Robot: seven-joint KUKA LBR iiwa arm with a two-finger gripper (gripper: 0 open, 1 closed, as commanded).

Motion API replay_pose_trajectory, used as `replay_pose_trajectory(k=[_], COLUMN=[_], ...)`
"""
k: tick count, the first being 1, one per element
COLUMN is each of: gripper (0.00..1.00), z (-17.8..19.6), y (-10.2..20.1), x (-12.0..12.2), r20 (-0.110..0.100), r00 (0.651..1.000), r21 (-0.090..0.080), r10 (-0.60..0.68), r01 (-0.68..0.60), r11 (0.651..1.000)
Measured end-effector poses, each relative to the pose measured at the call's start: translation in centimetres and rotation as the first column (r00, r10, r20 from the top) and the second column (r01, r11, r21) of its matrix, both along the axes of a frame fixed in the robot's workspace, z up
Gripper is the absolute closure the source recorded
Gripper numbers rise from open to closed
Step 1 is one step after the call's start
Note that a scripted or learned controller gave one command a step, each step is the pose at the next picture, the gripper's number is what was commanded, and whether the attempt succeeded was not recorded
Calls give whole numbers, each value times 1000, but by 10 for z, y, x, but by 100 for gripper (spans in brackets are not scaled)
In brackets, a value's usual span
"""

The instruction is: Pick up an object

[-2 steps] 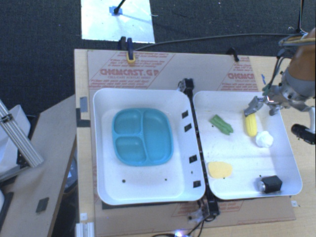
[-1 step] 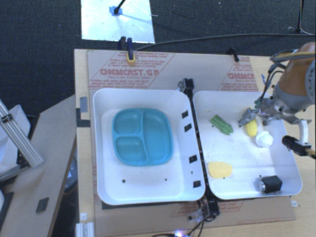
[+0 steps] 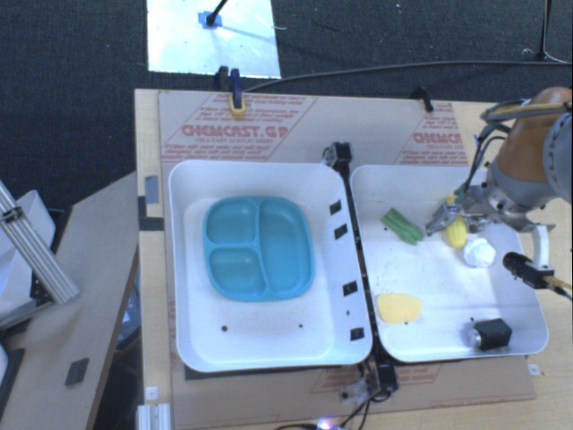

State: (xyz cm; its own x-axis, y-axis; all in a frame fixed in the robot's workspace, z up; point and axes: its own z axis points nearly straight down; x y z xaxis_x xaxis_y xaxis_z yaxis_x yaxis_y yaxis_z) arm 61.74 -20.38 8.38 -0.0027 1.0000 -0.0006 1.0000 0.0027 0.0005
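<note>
Two bins: white and shallow, side by side on the bench; left bin (image 3: 192,267), right bin (image 3: 430,343).
Left bin: holds a blue divided plate (image 3: 260,247) lying flat near its middle.
Right bin: holds a green object (image 3: 402,226) toward the far left, a yellow flat piece (image 3: 398,308) near the left, a black block (image 3: 491,333) at the near right corner, a yellow object (image 3: 457,233) and a white object (image 3: 478,253) at the right.
Arm: grey with an orange band (image 3: 533,146), reaching in from the right over the right bin.
Gripper (image 3: 448,218): low over the bin, just beside the yellow object and right of the green object; whether it is parted or closed, I cannot tell.
</note>
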Motion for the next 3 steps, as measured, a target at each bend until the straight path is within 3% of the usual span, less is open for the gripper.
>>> replay_pose_trajectory(k=[1, 3], gripper=[100, 100], z=[13, 104], y=[0, 6], x=[2, 5], r20=[5, 6], r00=[1000, 1000], r21=[-1, -1], r10=[1, 3], r01=[-1, -3], r11=[1000, 1000])
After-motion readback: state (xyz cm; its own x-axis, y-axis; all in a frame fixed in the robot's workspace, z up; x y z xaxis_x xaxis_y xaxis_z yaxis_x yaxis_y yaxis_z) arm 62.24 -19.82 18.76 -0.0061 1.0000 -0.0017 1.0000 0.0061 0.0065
